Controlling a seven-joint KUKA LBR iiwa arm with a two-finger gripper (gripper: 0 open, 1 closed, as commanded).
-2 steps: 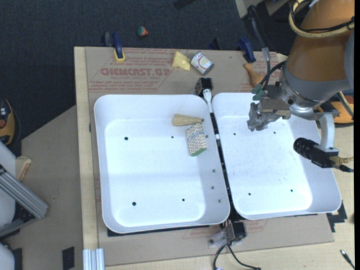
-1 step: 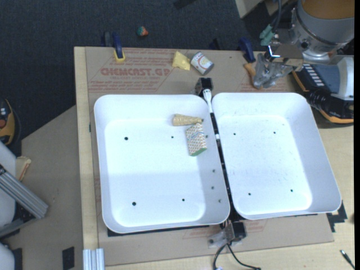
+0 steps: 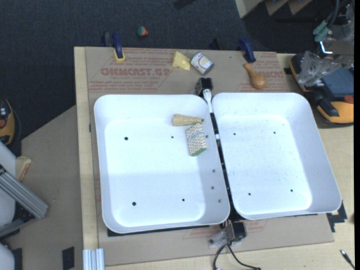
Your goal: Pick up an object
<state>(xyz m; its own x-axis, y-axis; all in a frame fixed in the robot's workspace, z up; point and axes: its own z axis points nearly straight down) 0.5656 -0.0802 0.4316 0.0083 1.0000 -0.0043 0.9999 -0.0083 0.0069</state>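
Note:
The left bin [image 3: 112, 151] holds two things near its back right corner. One is a tan, elongated piece [image 3: 187, 120] lying crosswise. Just in front of it, touching or nearly touching, lies a small packet [image 3: 196, 139] with a green-and-white pattern. Both rest on the bin floor close to the divider between the bins. The right bin [image 3: 315, 151] has only dark specks on its floor.
Behind the bins on the brown board lie a yellow wedge [image 3: 181, 61], a small white box [image 3: 202, 63] and a brown pear-shaped piece [image 3: 256, 77]. Blue clamps [image 3: 117, 46] hold the board's back edge. Grey and orange equipment [image 3: 315, 69] crowds the back right.

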